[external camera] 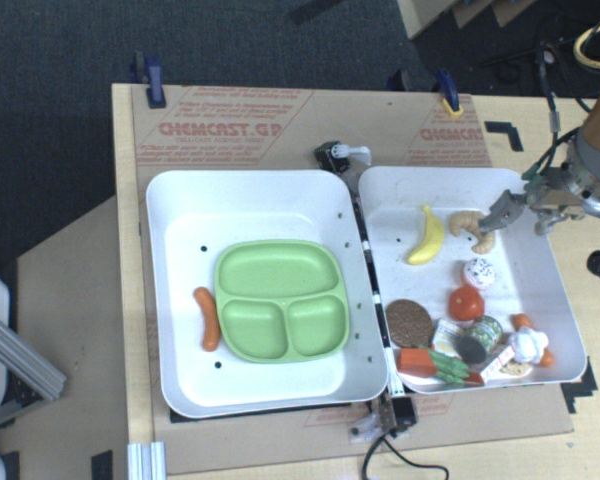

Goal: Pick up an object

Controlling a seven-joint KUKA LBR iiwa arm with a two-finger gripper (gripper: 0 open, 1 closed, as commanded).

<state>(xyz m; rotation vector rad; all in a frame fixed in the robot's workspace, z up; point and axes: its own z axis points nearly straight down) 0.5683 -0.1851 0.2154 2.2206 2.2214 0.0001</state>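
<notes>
The right bin (540,268) holds a yellow banana (427,238), a beige lumpy piece (467,222), a white spotted ball (479,272), a red tomato (467,304) and a brown round patty (409,319). My gripper (521,218) hangs over the bin's far right part, open, with nothing between its fingers. Its left finger (498,212) is just right of the beige piece. In the left bin (170,268) an orange sausage (208,318) lies beside a green divided plate (280,300).
Along the right bin's front edge, an orange carrot (417,361), a green piece (455,371), a small can (477,340) and a white toy (528,346) crowd together. A black-and-white fitting (338,155) sits behind the bins. Blue clamps (155,78) hold the board.
</notes>
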